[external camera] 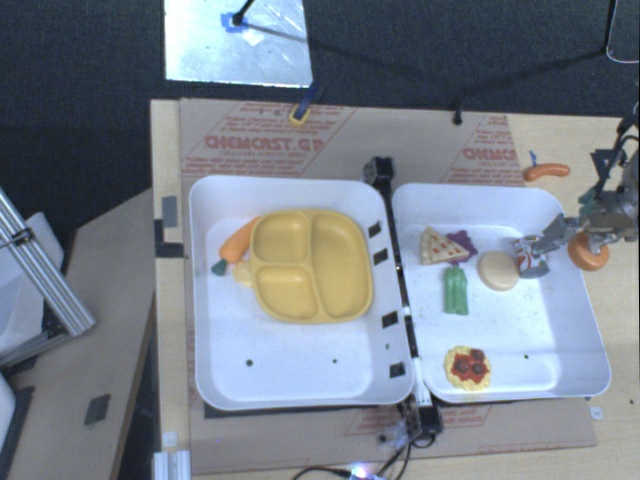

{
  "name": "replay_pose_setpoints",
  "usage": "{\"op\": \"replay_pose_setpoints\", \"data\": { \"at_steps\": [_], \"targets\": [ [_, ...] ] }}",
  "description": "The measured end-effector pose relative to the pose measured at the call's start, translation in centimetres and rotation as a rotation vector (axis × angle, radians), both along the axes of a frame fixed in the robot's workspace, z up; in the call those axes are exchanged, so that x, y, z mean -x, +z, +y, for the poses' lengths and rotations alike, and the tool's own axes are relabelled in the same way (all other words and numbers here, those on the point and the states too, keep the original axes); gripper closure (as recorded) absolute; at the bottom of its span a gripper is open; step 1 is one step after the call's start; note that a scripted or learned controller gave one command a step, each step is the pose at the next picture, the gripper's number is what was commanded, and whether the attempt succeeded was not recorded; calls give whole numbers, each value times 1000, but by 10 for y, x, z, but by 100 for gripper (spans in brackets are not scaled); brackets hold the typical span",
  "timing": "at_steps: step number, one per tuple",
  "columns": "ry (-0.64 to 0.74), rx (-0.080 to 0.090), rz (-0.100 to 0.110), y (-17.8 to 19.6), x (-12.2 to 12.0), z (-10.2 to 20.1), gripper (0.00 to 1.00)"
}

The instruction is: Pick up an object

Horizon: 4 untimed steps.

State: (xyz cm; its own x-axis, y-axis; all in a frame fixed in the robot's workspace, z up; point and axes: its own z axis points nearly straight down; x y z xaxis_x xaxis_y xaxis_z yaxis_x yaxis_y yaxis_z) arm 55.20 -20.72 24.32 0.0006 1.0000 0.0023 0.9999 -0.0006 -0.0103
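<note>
Our arm (607,218) reaching in from the right, wrist low and slanted leftward, gripper (528,257) at its leftmost end, pointing down-left

Red print reading "CHEMCAST GP" stands on the brown protective sheet (262,133) covering the table, upside down from this camera, just behind the left bin. The same red wording repeats behind the right bin, partly legible; smaller lines beneath are too blurred to read.
</note>
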Motion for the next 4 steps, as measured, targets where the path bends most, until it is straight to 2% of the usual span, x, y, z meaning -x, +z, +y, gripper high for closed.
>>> {"op": "replay_pose_setpoints", "data": {
  "at_steps": [1, 3, 4],
  "targets": [
    [4, 3, -12, 7, -3, 1, 0],
    [7, 2, -10, -96, -22, 7, 0],
    [5, 7, -21, -107, -22, 3, 0]
  ]
}}
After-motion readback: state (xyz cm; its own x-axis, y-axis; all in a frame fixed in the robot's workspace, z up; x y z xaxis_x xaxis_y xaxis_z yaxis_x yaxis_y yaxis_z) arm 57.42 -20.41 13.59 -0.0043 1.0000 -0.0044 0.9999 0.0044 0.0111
